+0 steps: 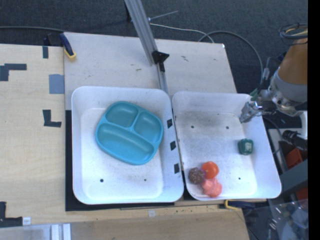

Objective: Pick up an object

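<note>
The right bin (220,109) holds a small teal-green object (245,146) near its right wall. A red-orange round object (210,169), a dark brownish ball (196,175) and a pink lump (212,188) cluster at its front. My gripper (247,114) hangs over the bin's far right corner, above and behind the teal object, with nothing seen between its fingers. The arm's grey wrist and orange band (295,69) reach in from the right.
The left bin (82,134) contains a blue divided plate (130,132). A slanted metal pole (142,24) rises behind the bins. Cables lie on the dark floor at the back right. Wooden bench with tape marks extends left.
</note>
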